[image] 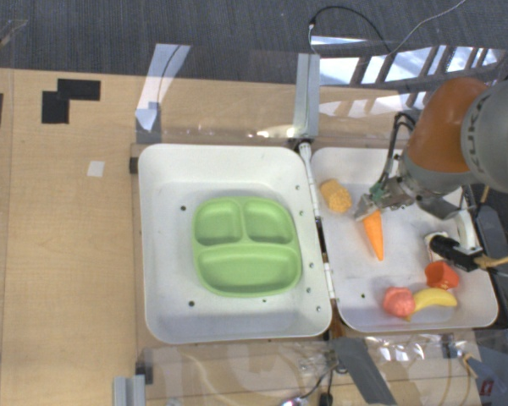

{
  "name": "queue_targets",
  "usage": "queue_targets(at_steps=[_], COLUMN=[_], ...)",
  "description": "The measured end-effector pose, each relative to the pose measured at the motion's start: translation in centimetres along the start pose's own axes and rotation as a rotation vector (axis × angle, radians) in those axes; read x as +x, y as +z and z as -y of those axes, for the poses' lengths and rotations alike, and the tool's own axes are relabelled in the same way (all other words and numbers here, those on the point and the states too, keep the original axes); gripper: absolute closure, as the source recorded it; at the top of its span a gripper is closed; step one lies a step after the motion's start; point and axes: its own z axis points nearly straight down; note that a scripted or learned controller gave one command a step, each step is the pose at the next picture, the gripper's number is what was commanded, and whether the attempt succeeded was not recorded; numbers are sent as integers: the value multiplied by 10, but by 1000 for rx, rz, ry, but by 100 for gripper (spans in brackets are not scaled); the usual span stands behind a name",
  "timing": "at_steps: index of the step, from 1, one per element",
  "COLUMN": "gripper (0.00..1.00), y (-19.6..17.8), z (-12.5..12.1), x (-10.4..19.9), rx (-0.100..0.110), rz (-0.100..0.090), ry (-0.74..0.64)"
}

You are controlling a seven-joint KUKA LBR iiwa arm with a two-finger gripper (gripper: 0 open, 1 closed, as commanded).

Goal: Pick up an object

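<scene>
My gripper reaches in from the right and hangs low over the right bin. Its tip sits right at the thick upper end of an orange carrot, which lies lengthwise with its point toward the front. Whether it touches the carrot I cannot tell. A yellow lumpy corn-like piece lies just left of the gripper. Near the bin's front right are a red cup, a yellow banana and a pink-red fruit.
The left bin holds a green divided plate at its middle. A grey divider rail runs between the two bins. The arm's orange band and grey body cover the right bin's back right corner.
</scene>
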Motion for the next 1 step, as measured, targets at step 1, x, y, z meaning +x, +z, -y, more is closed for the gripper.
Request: queue_targets(at_steps=[1], gripper=[100], y=[-84], z=[-56], x=[59], rx=[13], rz=[-2], ry=[159])
